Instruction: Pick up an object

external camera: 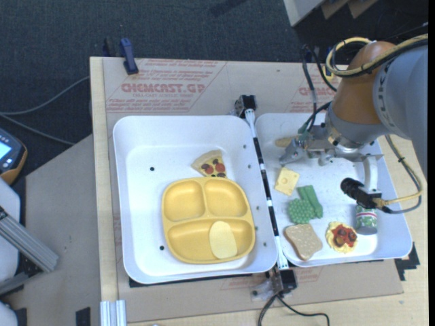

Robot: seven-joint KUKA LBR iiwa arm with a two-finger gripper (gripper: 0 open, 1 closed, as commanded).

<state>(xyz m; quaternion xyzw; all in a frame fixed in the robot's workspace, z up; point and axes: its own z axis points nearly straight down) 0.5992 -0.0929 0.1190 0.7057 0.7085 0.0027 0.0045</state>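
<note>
Reaching arm [384, 80]: grey, with an orange band [353, 94]; it comes in from the right and bends down over the far part of the right bin.
Gripper [309, 148]: low over the far left part of the right bin; whether it is released or clenched cannot be told, and nothing is seen held in it.
Right bin [401, 240]: white and shallow, holding six loose toy foods.
Tan piece [283, 142]: small, at the far left of the right bin, just beside the gripper's left side; what it is cannot be made out.
Cheese slice [287, 181]: yellow, with holes, lying flat near the bin's left wall, nearer than the tan piece.
Green vegetables [304, 206]: just nearer than the cheese, at mid-bin.
Bread slice [303, 240]: at the near left corner, just nearer than the greens.
Pasta with red sauce [341, 236]: right of the bread, close to the near wall.
Small can [366, 219]: just right of the pasta.
Left bin [143, 182]: white, touching the right bin along one side.
Yellow divided plate [183, 202]: in the near half of the left bin.
Pale oval [223, 240]: lies in the plate's near compartment.
Pizza slice [210, 164]: on the bin floor, at the plate's far edge.
Bench [170, 87]: a pale board under both bins, with a blue clamp [128, 55] on its far left edge.
</note>
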